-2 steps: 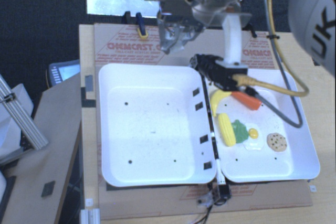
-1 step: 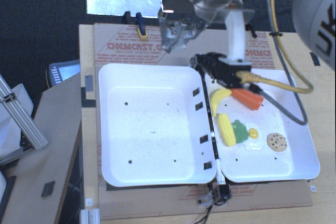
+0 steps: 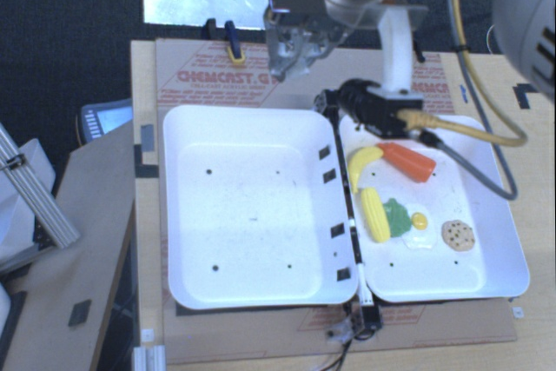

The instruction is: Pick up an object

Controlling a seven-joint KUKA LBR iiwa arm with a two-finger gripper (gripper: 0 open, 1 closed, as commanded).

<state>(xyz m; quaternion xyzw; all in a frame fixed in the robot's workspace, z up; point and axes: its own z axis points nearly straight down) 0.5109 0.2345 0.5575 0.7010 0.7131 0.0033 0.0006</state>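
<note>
My gripper [image 3: 288, 65] hangs high over the back edge of the left bin [image 3: 252, 274], with nothing visible between its fingertips. In the right bin [image 3: 495, 274] lie a yellow banana [image 3: 362, 163], an orange carrot [image 3: 408, 160], a yellow corn cob [image 3: 374, 215], a green leafy piece [image 3: 397, 216], a fried egg [image 3: 419, 224] and a brown cookie [image 3: 458, 235]. All of them lie well to the right of and below the gripper.
A black hinge strip [image 3: 340, 195] runs between the two bins. A yellow and blue clamp [image 3: 233, 43] sits on the cardboard behind the left bin. A yellow cable [image 3: 473, 130] arcs over the right bin's back.
</note>
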